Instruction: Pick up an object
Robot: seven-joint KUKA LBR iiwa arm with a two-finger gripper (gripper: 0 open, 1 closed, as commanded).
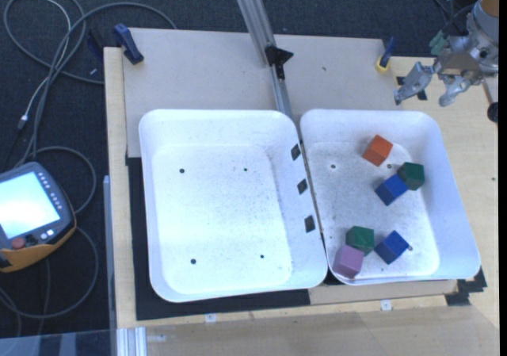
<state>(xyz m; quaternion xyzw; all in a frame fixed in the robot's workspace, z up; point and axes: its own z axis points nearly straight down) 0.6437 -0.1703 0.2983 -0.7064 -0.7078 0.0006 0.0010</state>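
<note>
**Operator:** Above the far right corner of the bench, that's where I have the gripper [429, 88]. It hangs past the far rim of the right bin [444, 148], over the bare board, with its two fingers spread apart and nothing between them.

**Second:** And the objects?

**Operator:** All six are in the right bin. An orange cube [378, 150] sits nearest the far side. Just nearer than it, a dark green cube [411, 175] touches a blue cube [390, 189]. Toward the near rim I see a second green cube [360, 238] touching a pink cube [348, 261], with a second blue cube [392, 246] just beside them on the right.

**Second:** How far is the gripper from any of them?

**Operator:** Well apart. The orange cube is the closest, and it lies inside the bin while the fingers are outside it.

**Second:** Left bin?

**Operator:** The left bin [158, 140] is beside the right one, their inner rims touching. A metal rail [252, 9] runs down from the top of the view to where the bins meet, and a teach pendant [28, 216] rests on the floor at the left with its screen lit
</note>
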